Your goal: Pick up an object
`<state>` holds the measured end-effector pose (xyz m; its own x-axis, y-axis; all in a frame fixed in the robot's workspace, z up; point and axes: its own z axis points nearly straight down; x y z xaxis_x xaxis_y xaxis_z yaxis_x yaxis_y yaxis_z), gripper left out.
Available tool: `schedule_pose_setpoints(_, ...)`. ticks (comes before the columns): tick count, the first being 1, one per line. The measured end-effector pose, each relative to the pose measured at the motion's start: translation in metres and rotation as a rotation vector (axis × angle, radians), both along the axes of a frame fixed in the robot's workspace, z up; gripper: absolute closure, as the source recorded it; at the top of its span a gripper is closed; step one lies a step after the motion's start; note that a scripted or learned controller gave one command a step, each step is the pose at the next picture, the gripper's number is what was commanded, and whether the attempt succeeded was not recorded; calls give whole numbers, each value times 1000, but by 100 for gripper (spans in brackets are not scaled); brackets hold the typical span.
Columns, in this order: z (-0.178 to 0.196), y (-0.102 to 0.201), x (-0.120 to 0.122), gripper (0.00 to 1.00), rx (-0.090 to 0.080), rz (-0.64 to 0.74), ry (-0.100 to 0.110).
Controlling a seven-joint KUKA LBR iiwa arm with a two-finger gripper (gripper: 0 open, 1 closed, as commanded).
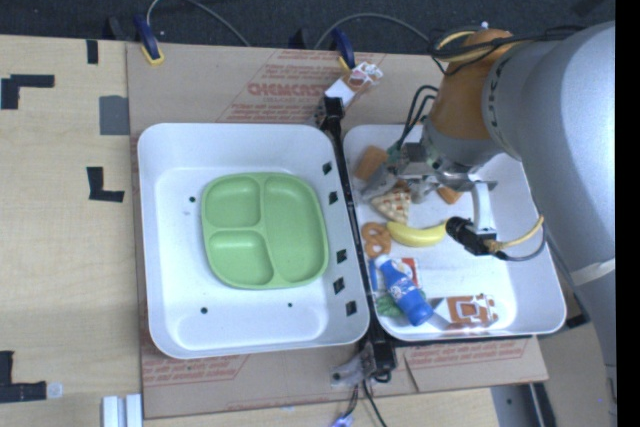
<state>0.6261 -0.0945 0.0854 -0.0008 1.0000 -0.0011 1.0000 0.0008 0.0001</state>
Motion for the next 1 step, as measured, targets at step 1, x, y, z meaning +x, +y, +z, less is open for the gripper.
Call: schedule_pose_setpoints(1,-2,-7,39,0,2,-2,19)
